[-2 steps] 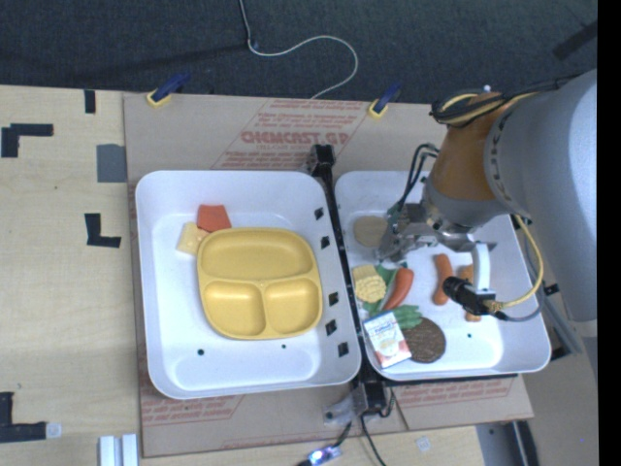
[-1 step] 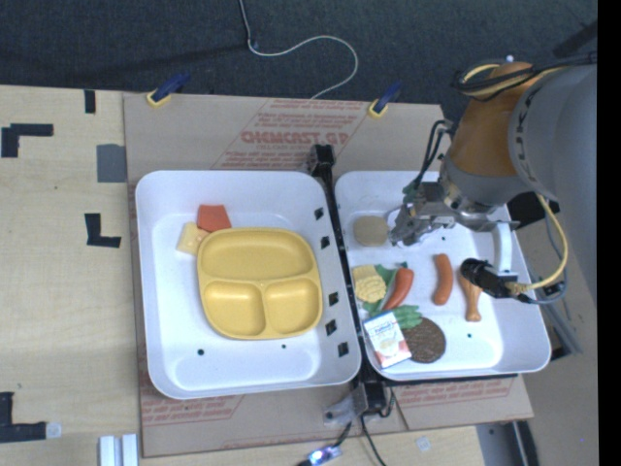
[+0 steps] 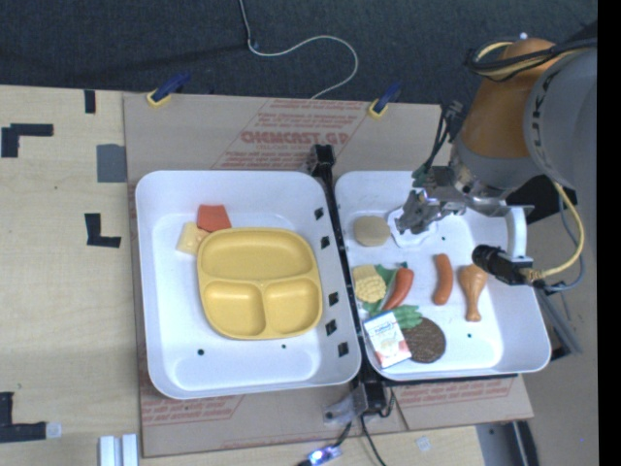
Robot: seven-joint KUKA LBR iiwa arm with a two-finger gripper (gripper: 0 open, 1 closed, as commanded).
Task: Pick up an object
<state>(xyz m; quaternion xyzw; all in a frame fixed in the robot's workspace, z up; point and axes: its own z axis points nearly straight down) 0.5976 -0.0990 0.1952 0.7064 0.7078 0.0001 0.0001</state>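
- Bins first: two shallow white ones sit side by side on a cardboard sheet [image 3: 281, 134] laid over the wooden counter [image 3: 58, 260].
- Left bin [image 3: 165, 357], middle of the frame, carries a yellow divided plate [image 3: 260, 282] with three compartments; nothing lies in them that I can see.
- Just off the plate's upper left edge lie an orange-red block [image 3: 213, 216] and a pale yellow piece [image 3: 188, 238], the yellow one touching the plate rim.
- Right bin [image 3: 514, 352] holds the toy food: a tan round bun [image 3: 369, 230] near its upper left, a corn piece [image 3: 368, 283] below that, a red chilli [image 3: 399, 287] on green leaves [image 3: 400, 315] beside the corn.
- Further right in that bin lie an orange sausage [image 3: 442, 279] and a drumstick [image 3: 473, 287], close together but apart.
- At the bin's lower edge, a dark brown patty [image 3: 425, 341] touches a small printed carton [image 3: 385, 338].
- Beyond the bins, a white cable [image 3: 291, 47] loops over the dark floor at the top of the frame, and two yellow-and-blue clamps [image 3: 167, 89] pin the cardboard's upper corners.
- Tool [image 3: 415, 219] hangs over the upper part of the right bin, just right of the bun; from here I cannot tell how wide it is set, and I see nothing in it.
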